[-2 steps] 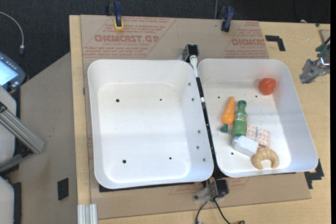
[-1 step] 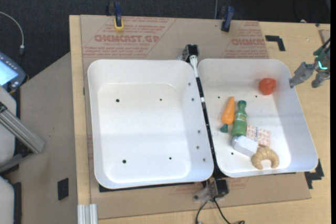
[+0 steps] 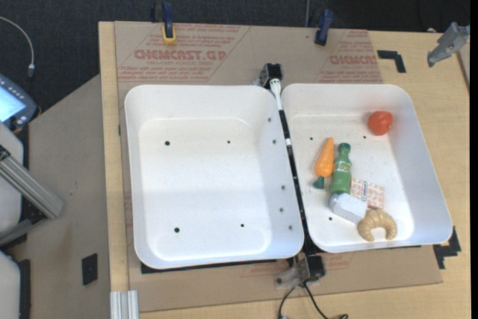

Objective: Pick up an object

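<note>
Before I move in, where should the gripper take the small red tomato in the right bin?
Come straight down on the round red tomato, closing across its middle. It sits alone near the right white bin's far corner, so any side looks free; its roundness may let it roll.

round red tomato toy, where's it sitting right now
The round red tomato toy lies in the right white bin, near its far right corner, apart from the orange carrot toy.

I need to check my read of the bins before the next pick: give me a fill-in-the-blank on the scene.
1. All the objects lie in the ___ bin.
2. The red tomato lies ___ from the other items.
3. The carrot lies just left of the green ___.
4. The croissant is the item nearest the bin's ___ edge.

Missing: right; apart; bottle; near
</note>
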You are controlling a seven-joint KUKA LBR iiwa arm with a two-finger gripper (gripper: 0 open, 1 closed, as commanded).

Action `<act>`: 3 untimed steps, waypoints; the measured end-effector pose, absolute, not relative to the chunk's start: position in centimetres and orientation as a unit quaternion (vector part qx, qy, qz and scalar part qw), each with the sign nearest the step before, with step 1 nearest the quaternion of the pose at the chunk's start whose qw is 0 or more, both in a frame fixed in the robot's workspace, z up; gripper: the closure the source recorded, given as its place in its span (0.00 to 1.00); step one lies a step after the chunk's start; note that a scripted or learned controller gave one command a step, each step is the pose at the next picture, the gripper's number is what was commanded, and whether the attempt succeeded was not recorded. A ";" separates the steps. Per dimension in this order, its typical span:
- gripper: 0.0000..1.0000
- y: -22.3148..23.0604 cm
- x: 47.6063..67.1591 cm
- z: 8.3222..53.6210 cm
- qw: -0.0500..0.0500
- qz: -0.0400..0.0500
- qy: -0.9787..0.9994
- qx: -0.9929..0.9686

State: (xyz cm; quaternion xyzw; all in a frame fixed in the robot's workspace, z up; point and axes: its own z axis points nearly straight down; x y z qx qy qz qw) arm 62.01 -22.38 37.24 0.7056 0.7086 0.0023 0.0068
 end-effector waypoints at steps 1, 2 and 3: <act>0.00 -22.2 61.9 15.2 -0.008 -0.004 0.707 0.707; 0.00 -22.4 66.0 31.2 0.009 0.004 0.708 0.706; 0.00 -22.3 60.1 12.7 -0.010 -0.005 0.706 0.708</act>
